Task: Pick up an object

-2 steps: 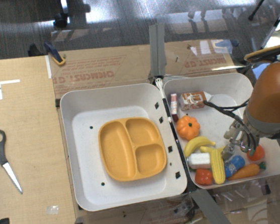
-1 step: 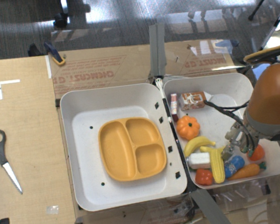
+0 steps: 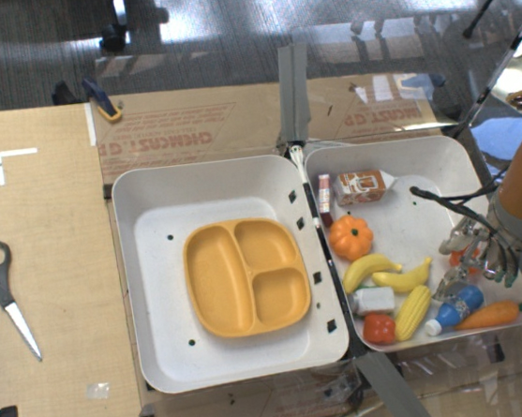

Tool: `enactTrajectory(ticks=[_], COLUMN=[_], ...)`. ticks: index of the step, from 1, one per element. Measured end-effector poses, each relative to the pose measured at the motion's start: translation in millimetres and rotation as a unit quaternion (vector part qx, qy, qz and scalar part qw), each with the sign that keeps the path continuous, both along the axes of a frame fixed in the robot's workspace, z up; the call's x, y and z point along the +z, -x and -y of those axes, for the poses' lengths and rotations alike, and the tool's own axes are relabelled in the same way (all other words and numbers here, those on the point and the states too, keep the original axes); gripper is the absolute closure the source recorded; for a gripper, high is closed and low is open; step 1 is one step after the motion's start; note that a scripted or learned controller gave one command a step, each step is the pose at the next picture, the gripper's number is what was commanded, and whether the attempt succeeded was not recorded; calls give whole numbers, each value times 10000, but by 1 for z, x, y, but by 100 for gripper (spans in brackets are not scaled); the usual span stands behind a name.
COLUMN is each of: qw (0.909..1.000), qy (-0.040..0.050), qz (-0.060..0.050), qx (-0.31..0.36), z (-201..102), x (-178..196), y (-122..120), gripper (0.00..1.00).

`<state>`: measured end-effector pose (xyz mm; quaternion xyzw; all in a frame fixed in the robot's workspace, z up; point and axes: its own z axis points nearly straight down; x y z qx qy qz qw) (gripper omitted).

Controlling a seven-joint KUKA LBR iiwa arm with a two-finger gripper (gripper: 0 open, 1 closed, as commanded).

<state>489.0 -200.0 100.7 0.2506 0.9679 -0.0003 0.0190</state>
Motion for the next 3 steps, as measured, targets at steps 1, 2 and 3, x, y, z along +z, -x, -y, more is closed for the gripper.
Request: enactTrajectory(ticks=[1,2,3], qw=[9983,9940,9834], qy=[-55,-33,-68], qz=[-160,-147,-111], qx=[-562,-1080,-1809], z=[-50,-101,-99], x=[-8,-7,-7], y=[-25,-10,4], gripper=[0,0,0])
